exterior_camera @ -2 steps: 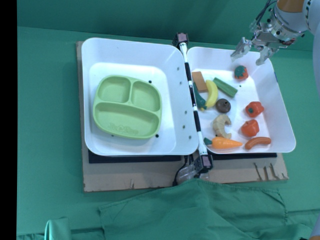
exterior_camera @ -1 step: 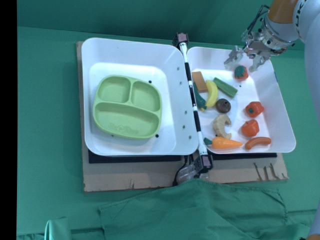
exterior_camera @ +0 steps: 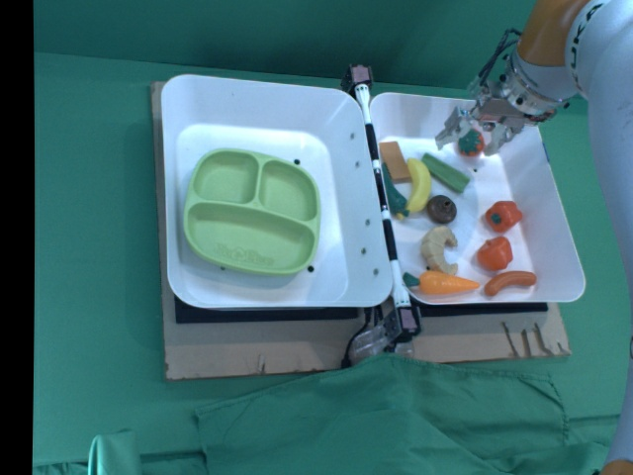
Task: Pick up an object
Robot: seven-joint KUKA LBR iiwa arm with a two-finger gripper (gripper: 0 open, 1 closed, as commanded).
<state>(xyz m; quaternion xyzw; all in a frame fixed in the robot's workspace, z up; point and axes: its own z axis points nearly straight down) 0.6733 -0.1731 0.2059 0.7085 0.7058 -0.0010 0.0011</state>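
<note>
A small red-and-green toy (exterior_camera: 471,142) is sitting between the spread fingers of the end effector (exterior_camera: 477,133), at the far end of the right bin (exterior_camera: 554,216); whether they are clamping it, I cannot tell. Nine more toy foods are lying nearby, including one banana (exterior_camera: 419,185) and one carrot (exterior_camera: 447,284). One green divided plate (exterior_camera: 253,210) is resting in the left bin (exterior_camera: 198,102).

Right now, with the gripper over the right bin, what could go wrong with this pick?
The small red toy sits under the gripper close to the bin's far wall, so a finger may strike the wall. The green toy lies close by and could get nudged. The small round shape may slip out.
</note>
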